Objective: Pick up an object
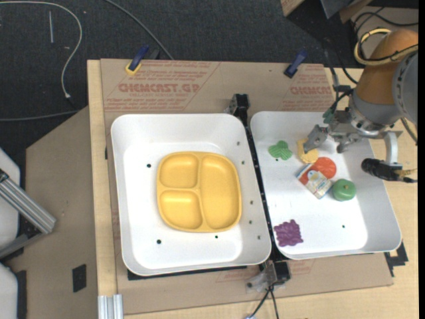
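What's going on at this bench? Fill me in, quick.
A grey robot arm with an orange band reaches in over the right white bin, its two-finger gripper low near the bin's back edge, just above a small yellow piece. Nothing is visibly held. Also in that bin lie a green leafy toy, a red and white packet, a green round toy and a purple grape cluster. The left white bin holds a yellow divided plate.

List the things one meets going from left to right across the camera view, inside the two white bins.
Yellow divided plate → green leafy toy → purple grape bunch → small packet → green round toy.
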Robot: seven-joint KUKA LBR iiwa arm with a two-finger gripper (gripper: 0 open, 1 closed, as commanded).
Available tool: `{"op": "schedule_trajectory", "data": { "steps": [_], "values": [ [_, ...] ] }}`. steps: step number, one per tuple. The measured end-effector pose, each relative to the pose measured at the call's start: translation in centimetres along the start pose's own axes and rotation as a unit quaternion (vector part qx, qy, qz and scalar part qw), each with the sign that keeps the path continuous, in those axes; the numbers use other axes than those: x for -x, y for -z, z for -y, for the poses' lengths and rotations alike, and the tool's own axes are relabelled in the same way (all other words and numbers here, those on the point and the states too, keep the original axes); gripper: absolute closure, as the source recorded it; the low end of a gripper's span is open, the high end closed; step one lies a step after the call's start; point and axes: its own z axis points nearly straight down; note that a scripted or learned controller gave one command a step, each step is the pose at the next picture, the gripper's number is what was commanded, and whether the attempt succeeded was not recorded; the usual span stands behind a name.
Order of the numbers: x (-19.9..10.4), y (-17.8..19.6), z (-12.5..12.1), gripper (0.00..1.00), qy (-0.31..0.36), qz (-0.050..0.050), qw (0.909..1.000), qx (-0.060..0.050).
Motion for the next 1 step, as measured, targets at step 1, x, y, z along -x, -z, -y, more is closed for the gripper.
{"op": "schedule_trajectory", "data": {
  "steps": [1],
  "values": [
    [-0.03,1.57,-0.22,1.00,0.001,0.001,1.0000,0.004]
  ]
}}
